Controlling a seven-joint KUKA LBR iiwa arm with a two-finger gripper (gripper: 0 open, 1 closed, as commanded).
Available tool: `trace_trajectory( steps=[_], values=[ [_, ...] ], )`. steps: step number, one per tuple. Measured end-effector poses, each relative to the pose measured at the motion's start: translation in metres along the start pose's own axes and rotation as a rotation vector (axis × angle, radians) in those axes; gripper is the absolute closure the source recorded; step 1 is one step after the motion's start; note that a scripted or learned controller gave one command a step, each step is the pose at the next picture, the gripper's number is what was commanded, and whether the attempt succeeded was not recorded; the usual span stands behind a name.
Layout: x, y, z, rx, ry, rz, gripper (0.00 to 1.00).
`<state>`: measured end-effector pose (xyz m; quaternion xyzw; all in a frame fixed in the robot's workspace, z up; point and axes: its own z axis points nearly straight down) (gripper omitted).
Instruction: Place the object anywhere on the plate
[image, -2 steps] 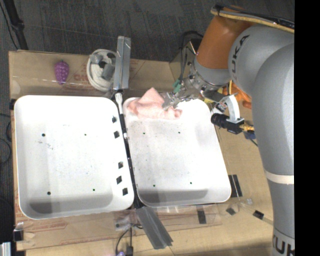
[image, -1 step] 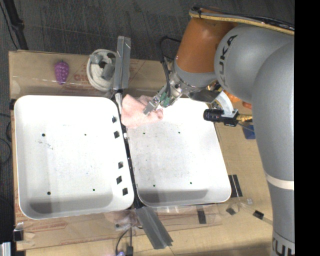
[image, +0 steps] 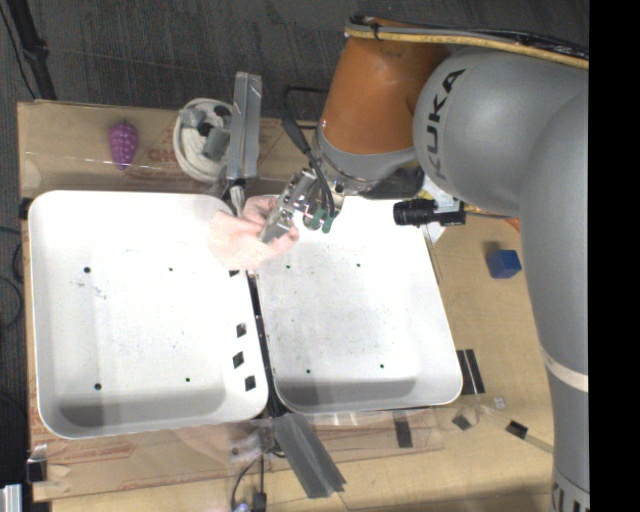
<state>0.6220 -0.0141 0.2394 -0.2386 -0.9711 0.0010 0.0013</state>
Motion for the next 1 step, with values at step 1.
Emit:
trace_trajectory(
  steps=[1],
  values=[
    [0.0477,0.0351,0.0022,0.0,0.0,-0.403,1.0]
  ],
)
